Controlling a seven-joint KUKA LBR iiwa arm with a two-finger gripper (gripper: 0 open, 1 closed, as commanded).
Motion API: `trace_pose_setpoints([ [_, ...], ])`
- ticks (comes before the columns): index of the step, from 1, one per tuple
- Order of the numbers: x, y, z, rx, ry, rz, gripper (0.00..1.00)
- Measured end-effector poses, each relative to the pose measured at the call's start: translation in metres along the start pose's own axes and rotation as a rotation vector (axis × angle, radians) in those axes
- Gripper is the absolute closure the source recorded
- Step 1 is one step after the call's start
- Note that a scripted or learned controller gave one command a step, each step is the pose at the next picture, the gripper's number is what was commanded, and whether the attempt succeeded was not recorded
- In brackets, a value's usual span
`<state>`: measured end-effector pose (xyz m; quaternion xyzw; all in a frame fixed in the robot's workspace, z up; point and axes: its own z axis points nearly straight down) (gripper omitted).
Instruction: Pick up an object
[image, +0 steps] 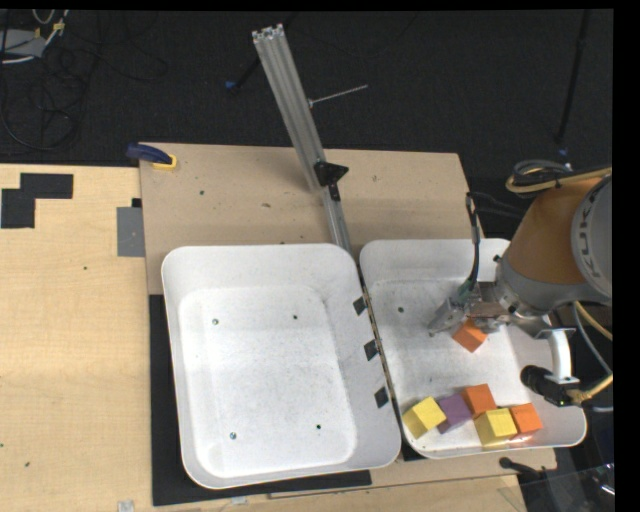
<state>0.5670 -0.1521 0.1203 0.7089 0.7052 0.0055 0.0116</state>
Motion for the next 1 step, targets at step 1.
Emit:
trace_pose_setpoints([
  [1, -0.0022, 0.0006, -0.009, -0.002, -0.002, 0.006, 1.0],
])
